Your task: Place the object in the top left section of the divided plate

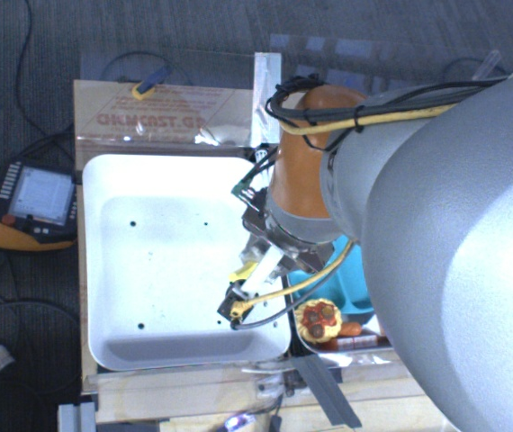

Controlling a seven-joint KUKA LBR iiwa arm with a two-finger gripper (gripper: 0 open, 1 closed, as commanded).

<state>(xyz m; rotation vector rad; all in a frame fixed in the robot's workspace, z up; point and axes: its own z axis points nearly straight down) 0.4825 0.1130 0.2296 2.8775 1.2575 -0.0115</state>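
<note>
Your gripper [276,255] hangs beside the blue plastic divided plate [346,282]; you cannot tell whether it clamps anything. The round tan red-topped toy pastry [319,316] lies at the plate's near edge, where a skewed grab could knock it off.

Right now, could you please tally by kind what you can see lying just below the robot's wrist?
Blue plate: 1
Round toy pastry with red topping: 1
Orange-red toy sausage: 1
Total: 3 in sight
</note>
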